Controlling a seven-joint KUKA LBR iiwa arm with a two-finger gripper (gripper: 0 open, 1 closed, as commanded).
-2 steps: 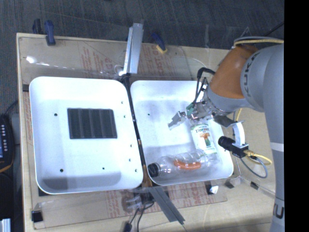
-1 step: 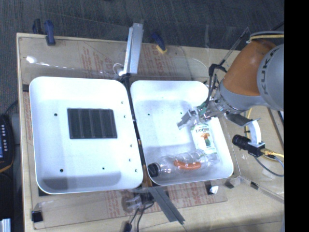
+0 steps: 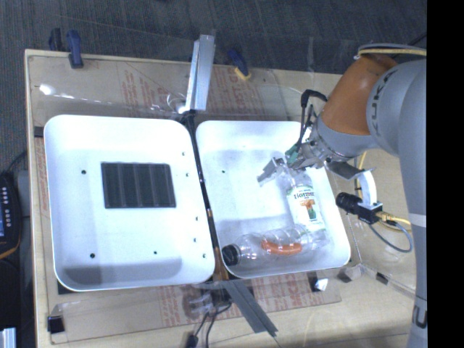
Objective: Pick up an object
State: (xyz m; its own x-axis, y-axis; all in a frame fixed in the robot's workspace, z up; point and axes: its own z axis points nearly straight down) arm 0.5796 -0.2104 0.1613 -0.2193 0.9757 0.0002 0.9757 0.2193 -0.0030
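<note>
My gripper (image 3: 272, 168) hangs over the middle of the right bin (image 3: 239, 140), open with nothing between its fingers. Just to its right and below lies a small white bottle (image 3: 304, 203) with a printed label, its top end close to the gripper. Along the bin's near wall lies a clear plastic bottle (image 3: 275, 245) with a black cap at its left end and something orange inside. A dark ribbed rectangular block (image 3: 138, 185) lies flat in the middle of the left bin (image 3: 72, 252).
A metal divider post (image 3: 200, 71) rises at the back between the two bins. Blue clamps (image 3: 74, 46) hold the bench's far edge. The arm's grey and orange body (image 3: 362, 107) overhangs the right bin's right rim.
</note>
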